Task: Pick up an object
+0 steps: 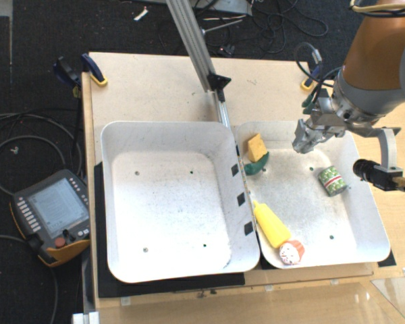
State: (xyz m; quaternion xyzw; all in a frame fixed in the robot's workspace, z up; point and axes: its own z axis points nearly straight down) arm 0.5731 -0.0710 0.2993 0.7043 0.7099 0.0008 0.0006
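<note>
1. Arm: enters from 3 o'clock; grey wrist, orange band above.
2. Hand (305,142): hovering over the right bin (364,245) near its 12 o'clock rim. Nothing seen between the fingers. Open or closed: cannot tell.
3. Green-and-white can (332,180): lying on its side in the right bin, at 4 o'clock from the hand, apart from it.
4. Yellow block (256,146): at the right bin's 10 o'clock corner, touching a teal piece (254,167) just below.
5. Yellow banana-shaped item (271,225): lying along the right bin's 7 o'clock edge, beside the divider.
6. Red-and-white piece (291,252): at the banana-shaped item's 5 o'clock end, touching it.
7. Left bin (163,201): at 9 o'clock from the right bin, side by side on the tabletop (155,86).
8. Teach pendant (50,214): off the tabletop at 9 o'clock, on the dark floor.
</note>
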